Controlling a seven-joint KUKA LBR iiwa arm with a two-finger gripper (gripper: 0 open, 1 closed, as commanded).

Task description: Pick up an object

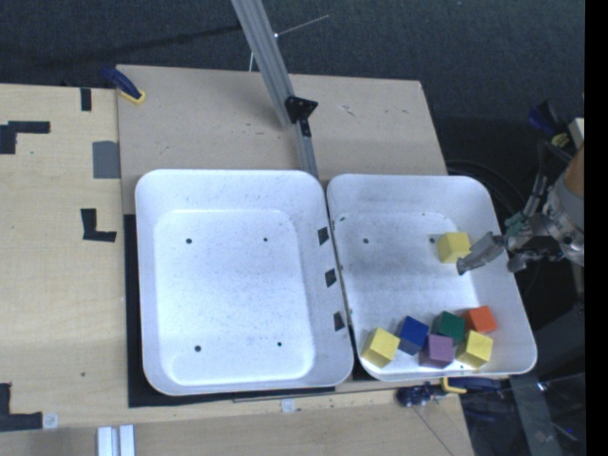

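**Gripper at right bin, nothing held**

I see the gripper [484, 253] at 3 o'clock of the right bin [399, 193], fingers apart, gripping nothing. Yellow cube [453, 246] just at its 9 o'clock. Other cubes [432, 338] cluster at 6 o'clock.

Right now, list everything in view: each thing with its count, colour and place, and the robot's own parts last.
bins: 2, white, side by side on the bench; left bin, right bin
yellow cubes: 3, all in the right bin; one alone near its right wall, one at the front left of the cluster, one at the front right
blue cube: 1, front cluster, right bin
green cube: 1, front cluster
purple cube: 1, front cluster
orange cube: 1, front cluster, by the right wall
metal bar: 1, grey, slanting over the bench behind the bins
end effector: 1, grey, over the right bin's right edge, beside the lone yellow cube
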